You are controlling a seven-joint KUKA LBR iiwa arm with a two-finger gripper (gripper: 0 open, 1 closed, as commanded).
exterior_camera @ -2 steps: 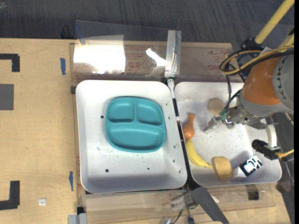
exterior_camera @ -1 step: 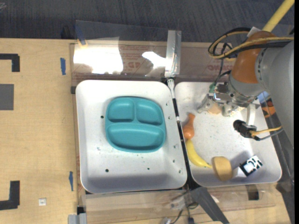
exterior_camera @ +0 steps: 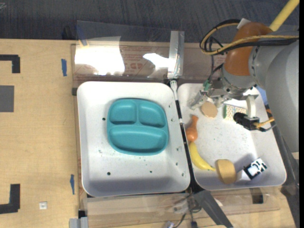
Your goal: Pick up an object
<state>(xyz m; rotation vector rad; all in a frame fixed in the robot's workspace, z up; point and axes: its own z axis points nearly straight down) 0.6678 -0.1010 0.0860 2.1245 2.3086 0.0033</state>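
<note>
**A:** One tan round piece (exterior_camera: 209,110) looks the likeliest pick. It sits at the far end of the right bin (exterior_camera: 228,144), just below the gripper (exterior_camera: 209,97).

**B:** Has the gripper got it?

**A:** I cannot tell whether the tool is clenched or released. It hangs just above the piece, and nothing is plainly held.

**B:** What could spoil the try?

**A:** The piece looks rounded, so I'd guess it could roll or squirt out of an off-centre pinch. It also lies near the bin's far corner, so the wall may get in the way. A small patterned card (exterior_camera: 232,112) lies just beside it and might be nudged.

**B:** And further out?

**A:** An orange carrot (exterior_camera: 191,131) and a banana (exterior_camera: 199,159) lie along the wall next to the other bin. A wooden block (exterior_camera: 226,170) sits at the near edge, with a black tag (exterior_camera: 255,168) close by. The left bin (exterior_camera: 90,141) holds a teal divided plate (exterior_camera: 138,126).

**B:** Any writing?

**A:** There are white marks on the tag and print on the card, both too small to read.
</note>
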